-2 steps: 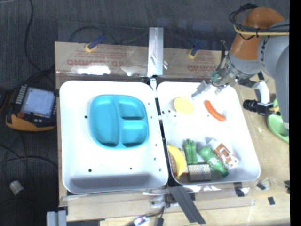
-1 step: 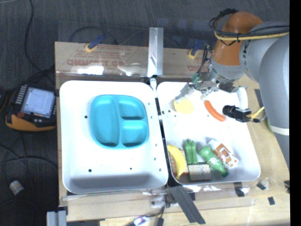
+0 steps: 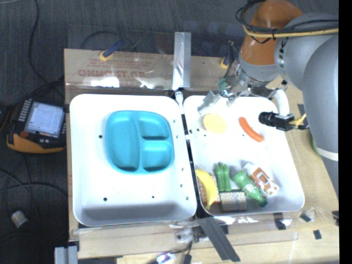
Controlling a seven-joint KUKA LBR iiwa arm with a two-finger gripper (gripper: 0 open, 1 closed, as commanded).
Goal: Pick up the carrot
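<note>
The carrot (image 3: 251, 129) is a small orange stick lying slantwise on the floor of the right bin (image 3: 286, 164), in its upper half toward the right. My gripper (image 3: 215, 98) hangs over the bin's upper left corner, left of and above the carrot and well apart from it. Nothing shows in its grasp. A round yellow piece (image 3: 214, 124) lies just below the gripper, between it and the carrot.
Along the right bin's front edge lie a banana (image 3: 206, 187), green vegetables (image 3: 223, 176), a green bottle (image 3: 250, 185), an orange-and-white pack (image 3: 263, 181) and a grey block (image 3: 234, 201). The left bin (image 3: 88, 191) holds a blue divided plate (image 3: 138, 141).
</note>
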